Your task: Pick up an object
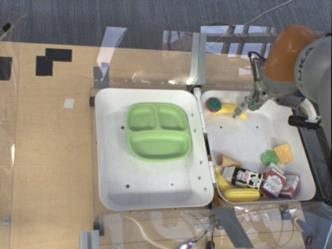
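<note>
1. Camera view: the left bin (109, 191) on the worktop (46, 149) held a green divided plate (158, 131), lying flat near its middle.
2. The right bin (249, 134) held a red-and-green ball (213, 105) touching a yellow piece (227, 108) at its far edge; a yellow banana (239, 194), a black-and-white carton (245, 178), red packets (280, 183), a green item (269, 157) and a tan block (283, 153) crowded the near corner.
3. The end effector (243, 109) hung just beside the yellow piece; whether it was wide or narrow, I cannot tell, and nothing showed held.
4. The arm (295, 61) was cut off at the right.
</note>
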`<state>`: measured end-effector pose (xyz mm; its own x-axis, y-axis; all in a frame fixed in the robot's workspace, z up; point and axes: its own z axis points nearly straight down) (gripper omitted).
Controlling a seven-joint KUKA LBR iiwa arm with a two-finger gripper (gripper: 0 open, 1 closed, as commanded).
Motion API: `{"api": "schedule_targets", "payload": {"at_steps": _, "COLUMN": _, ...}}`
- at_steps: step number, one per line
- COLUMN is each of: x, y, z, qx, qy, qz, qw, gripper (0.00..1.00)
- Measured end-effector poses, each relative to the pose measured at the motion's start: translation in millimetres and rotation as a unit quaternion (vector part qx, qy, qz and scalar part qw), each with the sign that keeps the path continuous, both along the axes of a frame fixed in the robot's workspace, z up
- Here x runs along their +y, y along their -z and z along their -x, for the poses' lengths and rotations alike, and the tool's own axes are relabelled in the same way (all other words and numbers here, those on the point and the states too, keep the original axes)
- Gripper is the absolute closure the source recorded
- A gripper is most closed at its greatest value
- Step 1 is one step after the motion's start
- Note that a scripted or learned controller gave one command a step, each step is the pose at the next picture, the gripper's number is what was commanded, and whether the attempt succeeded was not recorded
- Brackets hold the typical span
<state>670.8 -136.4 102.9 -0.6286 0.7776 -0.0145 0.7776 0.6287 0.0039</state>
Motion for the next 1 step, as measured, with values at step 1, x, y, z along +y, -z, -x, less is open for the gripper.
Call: {"api": "schedule_targets", "payload": {"at_steps": 1, "x": 17.5, "y": -98.1, "z": 17.2, "qx": 0.000, "qy": 0.096, "qz": -0.0050, "qw": 0.9954, "gripper": 1.00}}
